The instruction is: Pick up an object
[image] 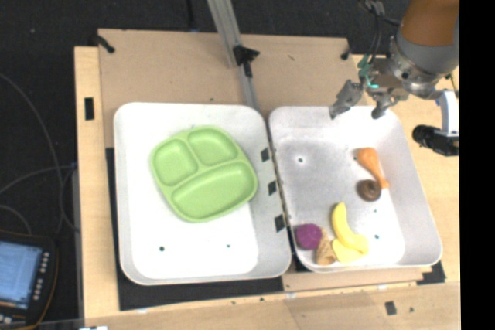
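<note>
My gripper (359, 107) hangs over the far edge of the right bin (325, 154), its two dark fingers spread apart with nothing between them. Below it in that bin lie an orange carrot-like piece (371, 164), a small brown round piece (370, 191), a yellow banana (346, 229), a purple ball (308, 236) and a tan piece (325, 252). The carrot is the nearest to the gripper, a little toward the front and right of it.
The left bin (139, 243) bears a green divided plate (204, 173). A slanted metal pole (220, 8) rises behind the bins. A tablet (23, 270) sits at the lower left off the bench.
</note>
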Robot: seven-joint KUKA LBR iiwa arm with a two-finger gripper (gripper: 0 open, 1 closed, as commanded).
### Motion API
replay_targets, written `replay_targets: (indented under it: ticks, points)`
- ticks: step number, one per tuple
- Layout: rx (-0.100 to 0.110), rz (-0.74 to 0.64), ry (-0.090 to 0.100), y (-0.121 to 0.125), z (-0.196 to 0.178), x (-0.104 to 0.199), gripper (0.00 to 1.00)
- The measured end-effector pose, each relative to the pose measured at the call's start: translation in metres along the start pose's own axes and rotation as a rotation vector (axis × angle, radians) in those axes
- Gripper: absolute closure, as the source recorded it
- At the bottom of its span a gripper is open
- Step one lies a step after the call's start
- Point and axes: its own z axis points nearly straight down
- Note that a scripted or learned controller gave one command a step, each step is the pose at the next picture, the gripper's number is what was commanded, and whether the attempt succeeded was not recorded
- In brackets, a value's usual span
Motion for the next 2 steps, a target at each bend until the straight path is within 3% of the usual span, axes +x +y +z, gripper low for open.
replay_targets:
  ticks: [1, 2]
  points:
    - [0.000, 0.000, 0.000, 0.000, 0.000, 0.000, 0.00]
    - [0.005, 0.002, -0.001, 0.000, 0.042, 0.000, 0.00]
